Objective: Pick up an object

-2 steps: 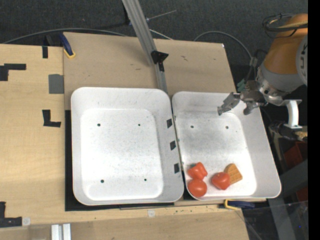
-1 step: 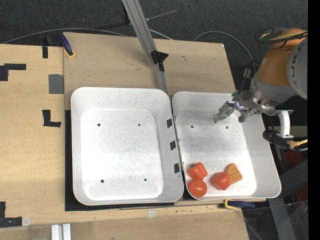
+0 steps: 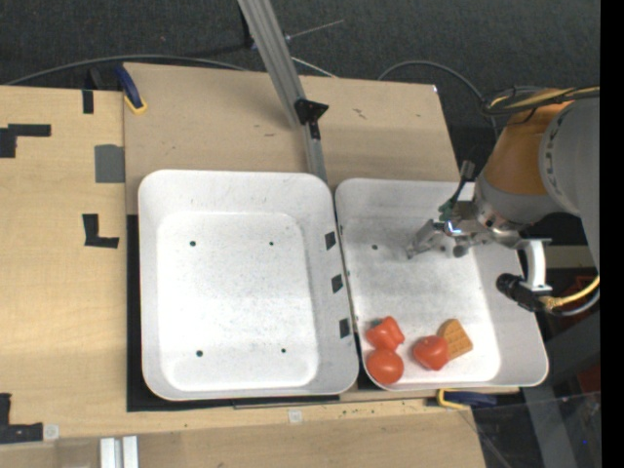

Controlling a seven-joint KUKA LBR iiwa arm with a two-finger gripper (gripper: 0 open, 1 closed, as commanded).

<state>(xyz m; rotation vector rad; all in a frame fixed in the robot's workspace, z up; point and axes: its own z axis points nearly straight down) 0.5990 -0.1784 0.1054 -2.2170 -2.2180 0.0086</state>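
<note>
So we've got the gripper (image 3: pixel 436 241) hovering over the right bin (image 3: pixel 409 291), fingers spread wide with nothing between them; the red pieces (image 3: pixel 386 335) and tan block (image 3: pixel 454 337) sit near its front edge.

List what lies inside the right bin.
Right bin holds three red pieces and a tan block. The gripper covers some floor.
</note>
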